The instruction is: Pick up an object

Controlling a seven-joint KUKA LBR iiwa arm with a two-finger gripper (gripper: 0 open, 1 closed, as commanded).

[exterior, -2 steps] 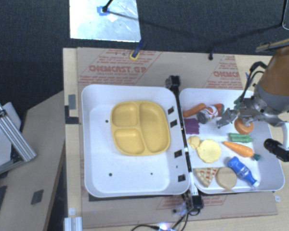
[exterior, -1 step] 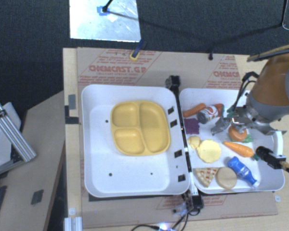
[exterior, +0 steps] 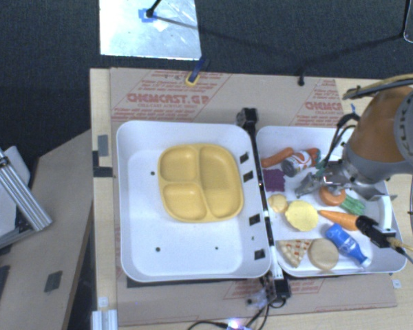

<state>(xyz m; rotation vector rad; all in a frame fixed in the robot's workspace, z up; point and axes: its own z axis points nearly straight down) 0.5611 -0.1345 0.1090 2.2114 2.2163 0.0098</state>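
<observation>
Arm: grey, with an orange band point(exterior: 375, 126), reaching in from the right and hanging over the far right part of the right bin point(exterior: 385, 263).
Gripper: the gripper point(exterior: 310, 182) sits low over the middle of the right bin, metal fingers pointing left; whether they are spread or pressed together cannot be told, and no object is seen between them.
Nearest objects: a purple piece point(exterior: 274, 180) just left of the fingertips; a red and white can point(exterior: 299, 161) just beyond them on the far side; a sausage-like red piece point(exterior: 279, 157) left of the can.
Under the wrist: an orange round piece point(exterior: 332, 196) and a green piece point(exterior: 353, 205), partly covered by the arm.
Near side of gripper: a yellow round slice point(exterior: 301, 216), with a small pale round piece point(exterior: 278, 203) at its left; a carrot point(exterior: 339, 217) to its right.
Near edge of right bin: a pizza slice point(exterior: 294, 251), a tan round cookie point(exterior: 323, 254), a blue bottle point(exterior: 346, 245).
Left bin: the left bin point(exterior: 138, 253) holds a yellow divided plate point(exterior: 199, 182), well apart from the gripper.
</observation>
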